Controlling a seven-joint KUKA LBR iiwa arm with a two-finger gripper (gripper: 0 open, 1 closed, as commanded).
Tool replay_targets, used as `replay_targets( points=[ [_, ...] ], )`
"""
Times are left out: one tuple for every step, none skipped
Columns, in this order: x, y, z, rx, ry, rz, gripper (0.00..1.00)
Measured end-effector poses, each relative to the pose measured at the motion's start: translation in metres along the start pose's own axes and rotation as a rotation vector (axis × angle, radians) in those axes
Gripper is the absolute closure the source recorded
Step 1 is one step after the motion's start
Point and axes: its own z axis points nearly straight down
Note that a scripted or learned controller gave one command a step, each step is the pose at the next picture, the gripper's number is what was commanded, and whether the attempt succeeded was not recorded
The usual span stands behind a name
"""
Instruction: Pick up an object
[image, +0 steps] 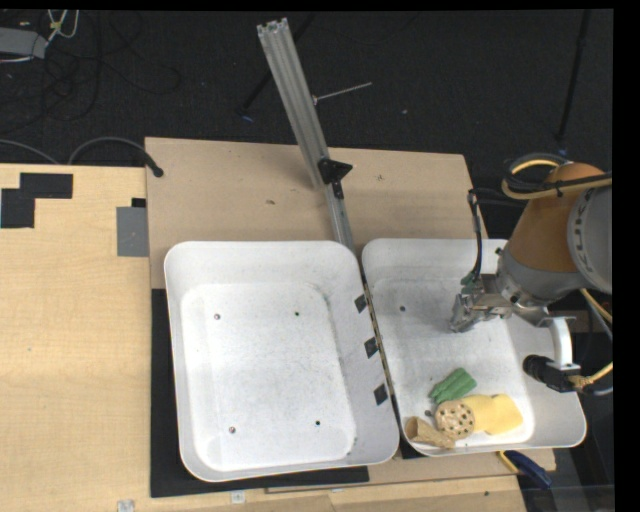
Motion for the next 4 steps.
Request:
replay_targets(
  points=[
    [-0.005,0.005,-0.045,-0.006,-0.002,-0.003,1.0],
    [-0.004,0.016,-0.095,-0.007,-0.002,-0.008,1.0],
    [-0.012,0.011,-0.146,-0.007,-0.003,-0.008,1.0],
    [0.047,-0.003,-0.149,-0.001,0.002,-0.012,1.0]
  ],
)
